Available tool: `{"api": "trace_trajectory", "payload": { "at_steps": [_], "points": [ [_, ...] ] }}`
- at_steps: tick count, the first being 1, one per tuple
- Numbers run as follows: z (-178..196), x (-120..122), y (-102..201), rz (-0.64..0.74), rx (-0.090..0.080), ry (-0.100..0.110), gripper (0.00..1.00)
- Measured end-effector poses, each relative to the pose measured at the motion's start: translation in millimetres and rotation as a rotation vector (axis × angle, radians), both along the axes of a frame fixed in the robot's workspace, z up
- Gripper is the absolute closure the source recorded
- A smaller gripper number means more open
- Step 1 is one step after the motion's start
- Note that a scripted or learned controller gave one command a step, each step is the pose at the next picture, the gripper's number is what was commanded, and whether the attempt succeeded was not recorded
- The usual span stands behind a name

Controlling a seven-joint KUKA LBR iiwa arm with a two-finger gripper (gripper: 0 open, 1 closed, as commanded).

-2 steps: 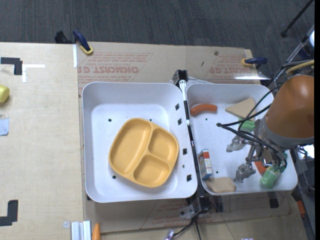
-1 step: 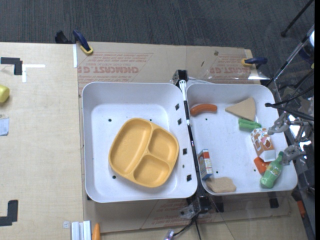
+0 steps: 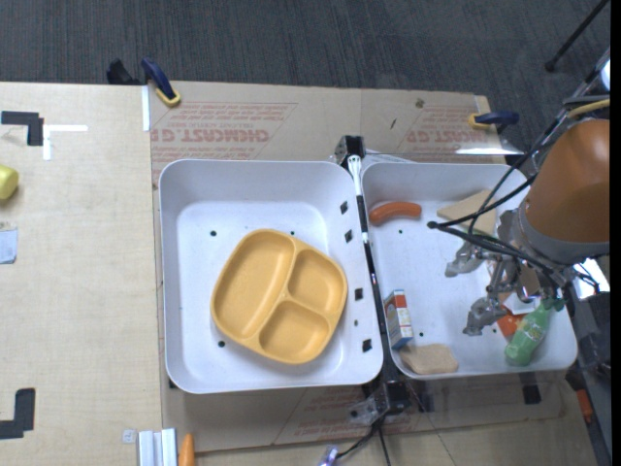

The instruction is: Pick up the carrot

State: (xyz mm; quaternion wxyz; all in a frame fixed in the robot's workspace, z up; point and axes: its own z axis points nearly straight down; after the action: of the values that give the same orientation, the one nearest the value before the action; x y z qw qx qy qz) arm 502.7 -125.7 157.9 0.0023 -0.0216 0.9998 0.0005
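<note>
I see the table [image 3: 78, 309], pale wood, with one sheet of printed cardboard [image 3: 291, 119] laid over its middle and held by two blue clamps, one [image 3: 160, 81] at eleven o'clock and one [image 3: 493, 119] at one o'clock. On the cardboard sit two shallow white bins side by side: the left bin [image 3: 184, 260] and the right bin [image 3: 427, 260], rims touching along the centre.

The arm [image 3: 572, 187] enters from three o'clock, its orange band bulking over the right bin's far right side, black cables looping off it. The gripper [image 3: 490, 289] hangs low over that bin, and I count two metal fingers [image 3: 480, 316] pointing toward nine o'clock. They stand a little apart with nothing between them that I can make out.

In the left bin I count one thing: a yellow divided plate [image 3: 279, 296] with three compartments, lying about in the bin's middle.

In the right bin I count six things. A green bottle [image 3: 529, 338] lies at five o'clock. A tan sponge-like block [image 3: 429, 359] sits at seven o'clock by the near rim. A pale flat piece [image 3: 471, 205] lies at twelve o'clock, partly under the cables. A sausage [image 3: 395, 211] curves at eleven o'clock. A small carton [image 3: 399, 318] stands against the left wall at eight o'clock. The carrot [image 3: 508, 325], only a small orange bit showing, lies just beside the green bottle and right by the fingertips, at four o'clock.

One yellow object [image 3: 6, 183] rests at the table's nine o'clock edge.
</note>
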Motion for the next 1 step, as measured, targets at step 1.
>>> {"api": "trace_trajectory", "payload": {
  "at_steps": [1],
  "points": [
    [34.7, 3.2, 80.5, 0.088, -0.001, -0.003, 0.00]
  ]
}}
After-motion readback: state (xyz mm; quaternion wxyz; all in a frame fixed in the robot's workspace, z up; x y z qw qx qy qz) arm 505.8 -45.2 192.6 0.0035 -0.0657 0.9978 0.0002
